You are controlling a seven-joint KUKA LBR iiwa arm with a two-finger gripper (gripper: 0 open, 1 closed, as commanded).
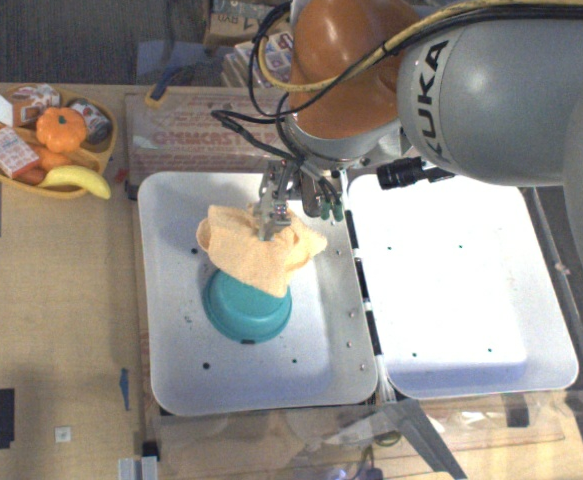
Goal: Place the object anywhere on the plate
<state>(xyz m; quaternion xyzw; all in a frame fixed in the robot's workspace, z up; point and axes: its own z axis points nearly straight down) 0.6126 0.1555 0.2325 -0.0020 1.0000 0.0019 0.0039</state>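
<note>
Gripper (271,220) in left bin (166,298), fingers clamped on top of yellow cloth (259,250). Cloth draped w/ long axis running upper-left to lower-right, lower edge overlapping teal plate (251,313). Right bin (471,298) alongside. Fruit basket (41,148) far left.

White letters "KUKA" run along the grey arm (491,78) at two o'clock, partly cut off. Faded red lettering on the cardboard box (201,138) at eleven o'clock is too washed out to read.
</note>
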